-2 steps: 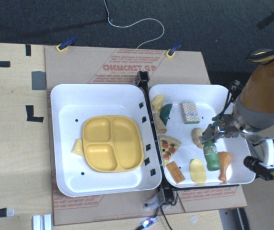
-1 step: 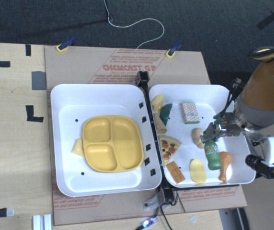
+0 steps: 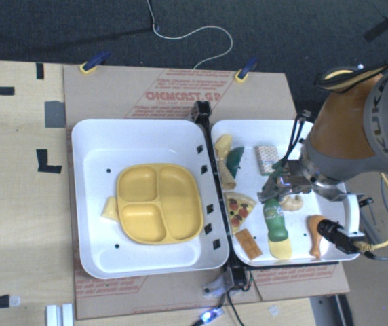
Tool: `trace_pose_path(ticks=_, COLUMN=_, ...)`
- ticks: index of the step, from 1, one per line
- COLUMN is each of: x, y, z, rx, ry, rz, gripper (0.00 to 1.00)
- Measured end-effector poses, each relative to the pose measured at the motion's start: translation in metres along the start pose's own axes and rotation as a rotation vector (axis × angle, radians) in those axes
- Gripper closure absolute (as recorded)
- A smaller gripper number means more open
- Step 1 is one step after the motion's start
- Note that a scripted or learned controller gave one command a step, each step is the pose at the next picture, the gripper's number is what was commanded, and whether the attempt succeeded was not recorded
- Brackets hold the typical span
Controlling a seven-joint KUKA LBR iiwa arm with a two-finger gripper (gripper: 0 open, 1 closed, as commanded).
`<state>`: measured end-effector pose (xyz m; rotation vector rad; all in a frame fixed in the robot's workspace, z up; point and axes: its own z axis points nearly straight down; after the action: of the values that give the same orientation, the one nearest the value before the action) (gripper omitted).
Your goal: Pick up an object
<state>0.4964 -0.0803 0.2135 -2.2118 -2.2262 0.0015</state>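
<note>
A thick, rounded arm [image 3: 357, 124] is seen, its upper casing coloured orange-brown and banded below by smooth grey. Part of a dark letter marking is shown on the grey shell at the far edge. A thin black cable [image 3: 294, 138] is run down the side towards the wrist. At the end a small metal gripper [image 3: 280, 186] is fitted — grey and dark, with compact blocky parts.
</note>
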Motion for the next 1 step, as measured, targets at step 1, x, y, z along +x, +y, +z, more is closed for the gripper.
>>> trace_pose_path(ticks=1, x=0.0572, y=0.0099, z=-0.0123, rx=-0.002, ry=0.001, rz=-0.002, gripper=1.0)
